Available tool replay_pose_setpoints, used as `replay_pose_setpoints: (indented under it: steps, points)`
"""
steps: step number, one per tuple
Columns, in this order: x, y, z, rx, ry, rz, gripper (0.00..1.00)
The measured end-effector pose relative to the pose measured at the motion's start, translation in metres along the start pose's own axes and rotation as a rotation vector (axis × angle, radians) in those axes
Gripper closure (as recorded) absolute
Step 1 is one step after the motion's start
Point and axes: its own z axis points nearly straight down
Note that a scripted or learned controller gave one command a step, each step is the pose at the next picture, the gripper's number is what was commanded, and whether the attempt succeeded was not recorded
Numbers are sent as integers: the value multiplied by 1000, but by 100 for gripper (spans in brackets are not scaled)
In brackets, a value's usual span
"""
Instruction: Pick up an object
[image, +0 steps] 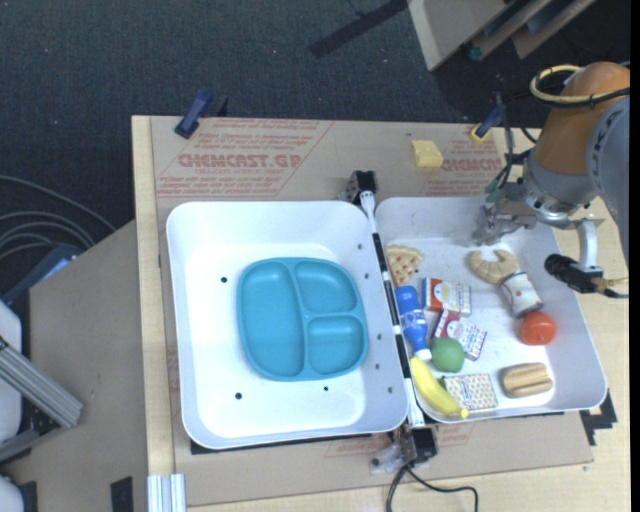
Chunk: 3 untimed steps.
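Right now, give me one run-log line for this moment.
gripper: over right white bin's far end, above tan pastry | fingers: unclear | holding: nothing seen | blue divided tray: left bin

Left bin, centre-left of frame: one blue divided plate. Right bin, centre-right: waffle at top left, blue tube under it, red-white packets, green ball, banana along the lower left edge, cracker pack, bread roll, tomato, small can, pastry. Arm enters upper right; gripper hangs just above the pastry. Yellow block on the counter, top centre.
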Motion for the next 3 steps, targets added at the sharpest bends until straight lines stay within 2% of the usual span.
replay_pose_setpoints:
  steps: [1, 2, 3]
  points:
    - [0, 0, 0, 1, 0, 0, 0]
    - [0, 1, -10, -3, -1, 0, 100]
    - [0, 0, -10, -2, -1, 0, 0]
